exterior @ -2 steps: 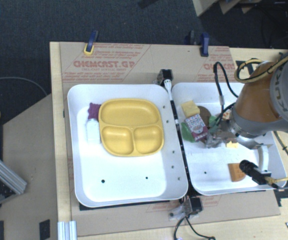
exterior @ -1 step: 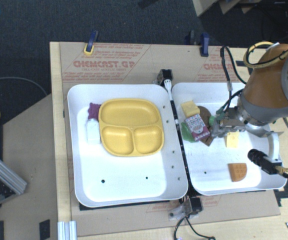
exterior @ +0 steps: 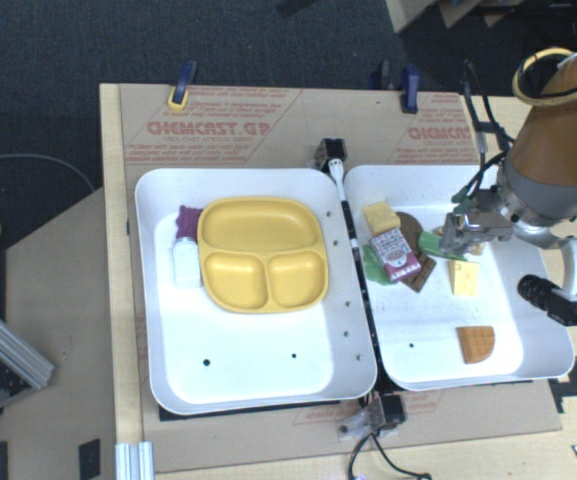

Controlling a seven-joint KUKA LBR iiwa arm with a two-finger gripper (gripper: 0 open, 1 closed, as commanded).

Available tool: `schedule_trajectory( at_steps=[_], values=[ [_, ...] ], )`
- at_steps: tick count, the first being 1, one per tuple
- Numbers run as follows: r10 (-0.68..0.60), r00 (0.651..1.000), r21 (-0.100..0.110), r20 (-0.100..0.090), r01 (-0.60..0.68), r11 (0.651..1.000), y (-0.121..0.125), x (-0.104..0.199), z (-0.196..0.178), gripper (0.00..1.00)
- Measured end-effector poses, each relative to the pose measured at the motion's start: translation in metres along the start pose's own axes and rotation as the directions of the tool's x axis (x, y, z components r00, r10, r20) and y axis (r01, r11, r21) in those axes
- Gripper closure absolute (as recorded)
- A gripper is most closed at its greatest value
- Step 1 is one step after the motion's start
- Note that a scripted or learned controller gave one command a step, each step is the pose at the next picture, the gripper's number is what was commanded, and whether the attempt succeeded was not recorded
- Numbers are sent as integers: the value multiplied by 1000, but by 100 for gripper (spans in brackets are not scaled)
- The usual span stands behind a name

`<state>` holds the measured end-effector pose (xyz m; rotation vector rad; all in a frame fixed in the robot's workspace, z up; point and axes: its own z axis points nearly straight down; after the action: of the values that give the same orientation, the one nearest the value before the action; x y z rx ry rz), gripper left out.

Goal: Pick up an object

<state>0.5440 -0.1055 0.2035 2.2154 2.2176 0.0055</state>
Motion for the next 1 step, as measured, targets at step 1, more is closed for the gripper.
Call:
schedule_trajectory(
  at_steps=[1],
  values=[
    [0,1000,2,-1,0,1000,1,0,-23,100]
  ],
)
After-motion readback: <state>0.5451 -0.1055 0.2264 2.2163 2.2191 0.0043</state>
